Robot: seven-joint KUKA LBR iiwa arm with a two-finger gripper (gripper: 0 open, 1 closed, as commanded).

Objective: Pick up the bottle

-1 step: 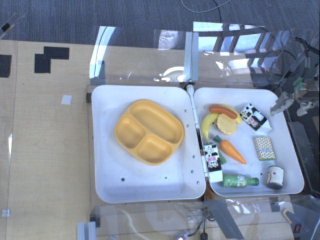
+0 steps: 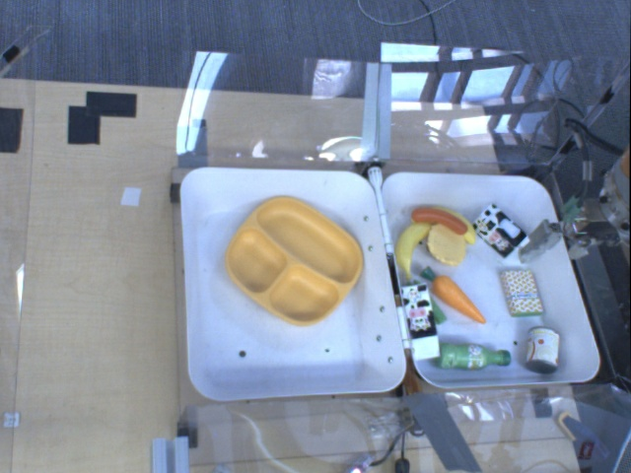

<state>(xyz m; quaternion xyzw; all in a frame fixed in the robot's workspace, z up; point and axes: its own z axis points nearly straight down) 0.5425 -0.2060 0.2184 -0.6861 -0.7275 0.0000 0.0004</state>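
The bottle [image 2: 473, 357] is green with a white label. It lies on its side along the front wall of the right bin [image 2: 562, 363], cap pointing right. My gripper [image 2: 541, 240] hangs at the right rim of that bin, well behind the bottle and to its right, with nothing seen in it. The arm's wrist reaches in from the right edge of the view.
Around the bottle lie a cow-patterned carton [image 2: 419, 313], a carrot [image 2: 458, 299], a small can [image 2: 542, 348] and a cracker box [image 2: 520, 292]. Farther back are a banana [image 2: 409, 247], a sausage [image 2: 441, 219] and another cow carton [image 2: 499, 230]. A yellow divided plate [image 2: 294, 259] sits in the left bin [image 2: 212, 363].
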